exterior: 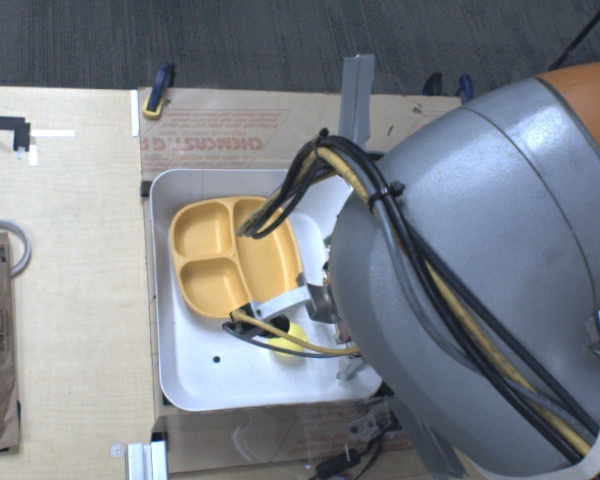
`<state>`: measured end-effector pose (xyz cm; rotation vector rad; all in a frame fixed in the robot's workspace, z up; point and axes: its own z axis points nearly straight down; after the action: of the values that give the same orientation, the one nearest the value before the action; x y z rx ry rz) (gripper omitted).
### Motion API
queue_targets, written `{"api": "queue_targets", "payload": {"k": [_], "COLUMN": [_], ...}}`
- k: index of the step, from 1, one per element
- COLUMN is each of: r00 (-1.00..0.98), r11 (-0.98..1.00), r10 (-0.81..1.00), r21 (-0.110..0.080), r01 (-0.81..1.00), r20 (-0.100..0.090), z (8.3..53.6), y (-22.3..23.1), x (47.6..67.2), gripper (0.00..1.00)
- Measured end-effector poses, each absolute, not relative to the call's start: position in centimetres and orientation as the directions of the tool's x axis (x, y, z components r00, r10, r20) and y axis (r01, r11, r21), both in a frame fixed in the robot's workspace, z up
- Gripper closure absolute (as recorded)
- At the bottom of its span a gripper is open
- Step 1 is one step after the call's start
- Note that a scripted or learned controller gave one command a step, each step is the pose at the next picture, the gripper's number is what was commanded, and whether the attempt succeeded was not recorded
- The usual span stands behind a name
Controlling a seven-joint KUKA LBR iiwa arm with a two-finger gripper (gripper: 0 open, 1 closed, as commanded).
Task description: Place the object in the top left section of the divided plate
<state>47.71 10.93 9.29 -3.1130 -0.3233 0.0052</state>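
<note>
The arm (480, 268), a large grey body with an orange band at the upper right, covers the right half of the view and reaches down into the white bin (195, 373). A bundle of black and yellow cables (310, 173) runs from the arm across the bin toward the wrist.

The gripper (315, 303) sits low in the bin, largely hidden under the arm body and cabling. Whether it is open or closed cannot be told, nor whether it has hold of anything.

The divided plate (235, 258), yellow with three sections, lies flat in the bin, directly left of the gripper. Its right edge reaches up to the gripper hardware. The two smaller sections lie on the side farthest from the gripper.

A small yellow object (290, 336) lies on the bin floor just below and left of the gripper, beside the plate's lower edge and partly crossed by cables.
</note>
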Motion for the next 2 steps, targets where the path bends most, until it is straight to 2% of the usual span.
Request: {"api": "queue_targets", "payload": {"k": [1,2], "r00": [0.978,0.98], "r11": [-0.978,-0.98], "r10": [0.208,0.197], "r21": [-0.005,0.001], "r01": [0.208,0.197], "r20": [-0.008,-0.003], "z": [10.1,9.1], "y": [10.6,19.8], "x": [47.6,47.7], "gripper": [1.0,1.0]}}
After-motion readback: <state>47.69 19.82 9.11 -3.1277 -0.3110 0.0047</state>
